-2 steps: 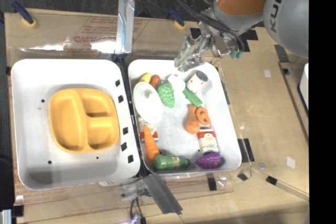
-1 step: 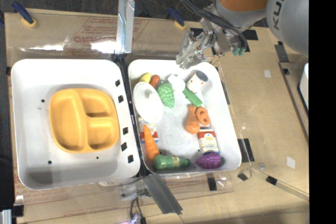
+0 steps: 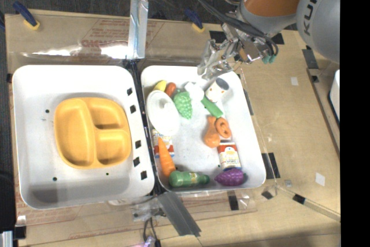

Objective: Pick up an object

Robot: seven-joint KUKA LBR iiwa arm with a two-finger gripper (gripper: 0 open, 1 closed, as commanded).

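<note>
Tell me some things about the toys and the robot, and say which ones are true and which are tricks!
1. The yellow tray sits in the left bin. True.
2. The purple grapes are in the left bin. False: they lie in the right bin, near its front corner.
3. The gripper is over the back edge of the right bin. True.
4. The gripper is holding the carrot. False: the carrot lies in the right bin, far from the gripper.
5. The green grapes lie beside the white bowl. True.
</note>
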